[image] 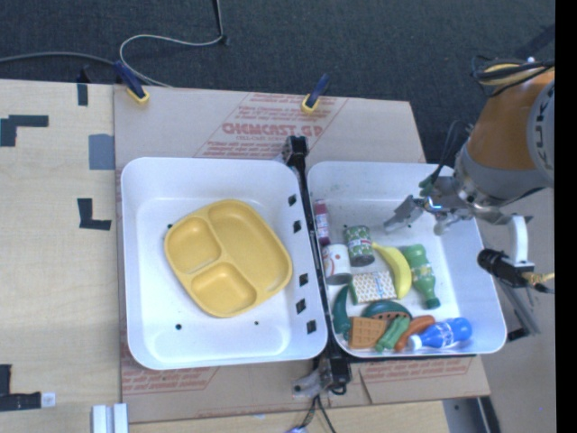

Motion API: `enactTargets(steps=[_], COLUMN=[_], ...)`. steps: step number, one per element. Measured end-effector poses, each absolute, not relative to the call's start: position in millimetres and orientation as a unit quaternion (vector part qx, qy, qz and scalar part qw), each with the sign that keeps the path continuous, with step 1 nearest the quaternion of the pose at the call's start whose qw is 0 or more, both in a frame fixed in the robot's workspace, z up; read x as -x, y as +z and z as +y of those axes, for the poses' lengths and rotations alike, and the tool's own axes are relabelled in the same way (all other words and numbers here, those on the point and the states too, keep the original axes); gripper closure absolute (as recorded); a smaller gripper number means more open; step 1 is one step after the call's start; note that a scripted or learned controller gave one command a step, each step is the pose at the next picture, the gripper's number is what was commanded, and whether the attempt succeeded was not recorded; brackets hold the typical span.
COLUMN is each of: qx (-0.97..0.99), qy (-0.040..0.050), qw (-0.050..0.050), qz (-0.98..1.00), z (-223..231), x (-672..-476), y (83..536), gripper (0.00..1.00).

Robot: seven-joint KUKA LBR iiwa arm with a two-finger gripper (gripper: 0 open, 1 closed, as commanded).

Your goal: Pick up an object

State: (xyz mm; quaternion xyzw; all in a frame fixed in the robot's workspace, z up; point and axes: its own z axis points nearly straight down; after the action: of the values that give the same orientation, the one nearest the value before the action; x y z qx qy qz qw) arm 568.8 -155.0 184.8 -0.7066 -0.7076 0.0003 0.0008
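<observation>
My gripper point(422, 218) hangs over the upper right part of the right bin point(379, 177). Its fingers are spread open with nothing between them. Just below it in the view lie a banana point(398, 267) and a green bottle point(422, 278). A small green can point(359, 243) stands to its left. Lower in the bin are a checkered packet point(373, 285), a waffle-like cracker point(365, 332), a carrot point(402, 330) and a blue bottle point(447, 334).
The left bin point(144, 305) holds a yellow divided plate point(229, 256). A small red-and-white can point(335, 260) and a thin dark stick point(320, 223) lie by the right bin's left wall. Yellow clamps point(315, 97) hold the cardboard at the back.
</observation>
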Motion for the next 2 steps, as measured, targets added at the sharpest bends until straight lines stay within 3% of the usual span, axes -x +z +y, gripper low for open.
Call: enactTargets(steps=[1, 2], qx=[0.707, 0.707], qy=[-0.0007, -0.0009], qw=[-0.002, -0.003], qz=[-0.707, -0.707], z=[-183, -184], x=[-575.4, -576.1], y=[87, 97], gripper=[0.0, 1.0])
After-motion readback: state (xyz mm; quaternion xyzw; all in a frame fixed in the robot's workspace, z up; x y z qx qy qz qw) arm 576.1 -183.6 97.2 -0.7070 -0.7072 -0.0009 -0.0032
